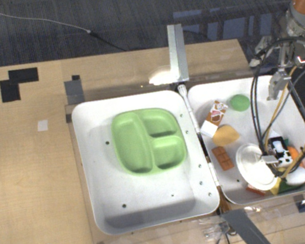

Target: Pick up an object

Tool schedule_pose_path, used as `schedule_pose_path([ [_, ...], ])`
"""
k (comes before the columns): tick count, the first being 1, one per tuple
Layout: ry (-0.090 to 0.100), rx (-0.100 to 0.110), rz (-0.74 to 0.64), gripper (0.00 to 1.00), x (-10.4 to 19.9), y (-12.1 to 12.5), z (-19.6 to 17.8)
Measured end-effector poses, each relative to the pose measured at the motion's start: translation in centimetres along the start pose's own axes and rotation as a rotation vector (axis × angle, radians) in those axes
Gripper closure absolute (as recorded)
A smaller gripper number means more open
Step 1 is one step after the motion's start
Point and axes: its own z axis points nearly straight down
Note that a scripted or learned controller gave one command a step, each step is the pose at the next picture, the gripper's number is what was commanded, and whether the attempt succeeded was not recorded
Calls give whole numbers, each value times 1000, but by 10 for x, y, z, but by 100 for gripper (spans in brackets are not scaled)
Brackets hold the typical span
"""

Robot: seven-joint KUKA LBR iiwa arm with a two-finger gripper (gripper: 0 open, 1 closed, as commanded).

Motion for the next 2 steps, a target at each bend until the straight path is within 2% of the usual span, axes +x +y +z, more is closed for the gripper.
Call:
schedule_pose_path([
  [1,13,-1,15,0,-12,-5,153],
  [2,-15,3,-122,0,62,-18,174],
])
